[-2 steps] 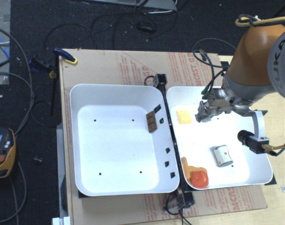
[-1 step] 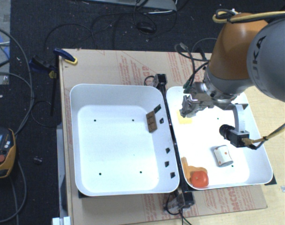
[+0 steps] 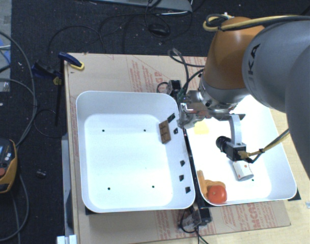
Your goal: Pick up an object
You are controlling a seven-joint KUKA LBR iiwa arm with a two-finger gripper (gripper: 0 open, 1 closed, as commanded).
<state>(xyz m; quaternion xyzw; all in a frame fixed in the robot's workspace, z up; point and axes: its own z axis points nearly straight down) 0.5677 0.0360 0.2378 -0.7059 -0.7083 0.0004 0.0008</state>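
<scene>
My gripper (image 3: 188, 117) hangs under the orange-banded wrist, over the divide between the two white bins. Its lower end is hidden by the arm. A small brown block (image 3: 165, 132) leans on the left bin's right wall, just left of the gripper. A pale yellow object (image 3: 201, 129) lies in the right bin, right beside the gripper. A red ball (image 3: 217, 192) and an orange stick (image 3: 200, 179) sit in the right bin's near left corner.
The left bin (image 3: 93, 136) and the right bin (image 3: 277, 177) stand side by side on a cardboard sheet. A black and white part on a cable (image 3: 237, 159) hangs over the right bin. Cables and a blue-yellow clamp (image 3: 71, 61) lie beyond the bins.
</scene>
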